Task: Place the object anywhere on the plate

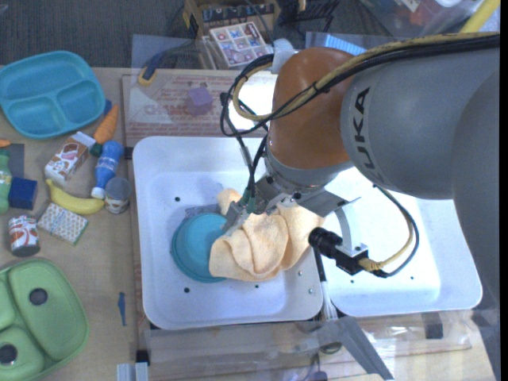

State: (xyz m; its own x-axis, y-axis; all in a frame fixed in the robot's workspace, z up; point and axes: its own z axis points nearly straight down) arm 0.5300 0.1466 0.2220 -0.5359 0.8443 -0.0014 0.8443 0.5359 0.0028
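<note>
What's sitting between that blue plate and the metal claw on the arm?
In the camera view, a yellow cloth lies crumpled over the blue plate's right side, directly under the claw, whose tips meet its top edge.

1. Plate (193, 247) — solid blue, in a white bin (159, 213).
2. Cloth (258, 244) — pale yellow, plain.
3. Arm (413, 117) — grey, with an orange band (305, 109).
4. Divided tray (51, 94) — light blue.
5. Banana (73, 199) yellow; moulded tray (36, 316) green.

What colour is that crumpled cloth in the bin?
Pale yellow; the cloth shows in the camera view, partly over a blue plate.
</note>
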